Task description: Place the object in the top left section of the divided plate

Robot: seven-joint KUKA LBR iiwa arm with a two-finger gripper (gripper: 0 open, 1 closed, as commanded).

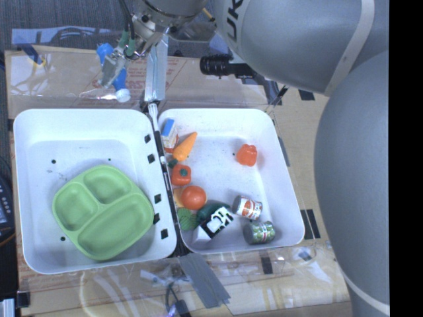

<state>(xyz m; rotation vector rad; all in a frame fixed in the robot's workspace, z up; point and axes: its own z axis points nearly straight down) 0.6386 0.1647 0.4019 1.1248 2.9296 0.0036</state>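
The green divided plate (102,210) lies in the left bin (39,144), toward its front, and its sections hold nothing. My gripper (153,98) hangs over the back end of the wall between the two bins, above the bench's far edge. Just in front of it, in the right bin (277,177), lie a small blue-and-white carton (169,134) and an orange carrot (185,145). I see nothing held under the gripper. The large grey arm covers the upper right of the view.
The right bin also holds a red pepper (247,154), a tomato (193,197), a small red-and-green vegetable (180,174), two cans (248,208) (259,232) and a black-and-white box (217,222). Blue clutter (109,61) lies behind the left bin.
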